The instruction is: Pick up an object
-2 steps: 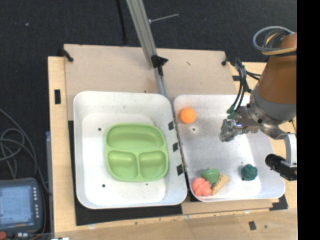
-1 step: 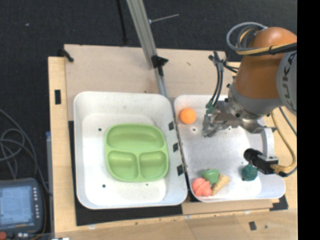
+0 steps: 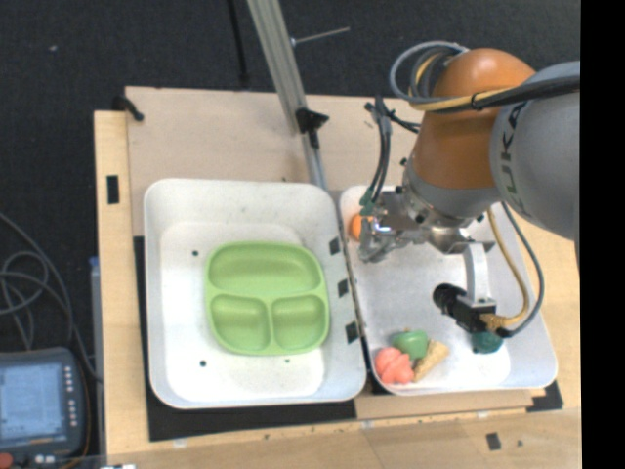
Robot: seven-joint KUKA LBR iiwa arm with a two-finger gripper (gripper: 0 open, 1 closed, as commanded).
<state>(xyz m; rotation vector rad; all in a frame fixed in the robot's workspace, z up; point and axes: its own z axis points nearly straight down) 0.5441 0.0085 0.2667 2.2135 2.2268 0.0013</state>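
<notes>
My gripper [image 3: 374, 245] hangs low over the far left corner of the right bin [image 3: 532, 364], under the grey arm with its orange band. A small orange object [image 3: 356, 225] peeks out at the bin's left wall, just left of the gripper. At the bin's near edge lie a pink object [image 3: 394, 364], a green object [image 3: 412, 342] and a tan cone-like piece [image 3: 432, 359]. A dark teal object [image 3: 485, 341] rests near a black part at the bin's right side.
The left bin [image 3: 166, 213] holds a green divided plate [image 3: 266, 296]. A slanted metal pole [image 3: 281, 62] rises behind the bins. Cables loop around the arm's wrist. A screen device [image 3: 34, 399] sits off the bench at the lower left.
</notes>
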